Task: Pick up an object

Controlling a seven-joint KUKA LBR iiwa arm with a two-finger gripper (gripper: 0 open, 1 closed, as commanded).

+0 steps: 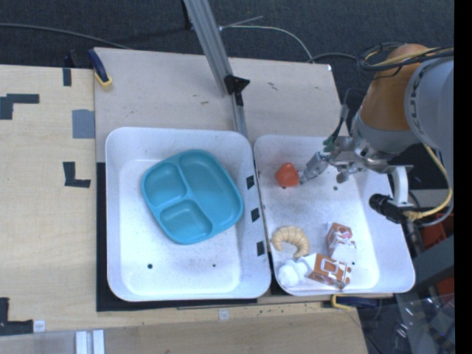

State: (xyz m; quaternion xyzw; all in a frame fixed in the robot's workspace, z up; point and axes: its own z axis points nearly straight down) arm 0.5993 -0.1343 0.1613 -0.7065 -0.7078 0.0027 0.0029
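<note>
The tool [316, 167] sat just beside the red object [287, 175], its grip state indeterminable; centring over it before closing appeared advisable.

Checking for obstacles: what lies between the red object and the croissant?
Bare white floor of the right bin lies between the red object and croissant, camera view.

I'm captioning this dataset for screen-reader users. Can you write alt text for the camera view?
A grey robot arm reaches from the right, its gripper just beside a small red-orange object in the right white bin. That bin also holds a croissant, a small white object and two red-and-white cartons. The left white bin holds a blue divided plate.
</note>
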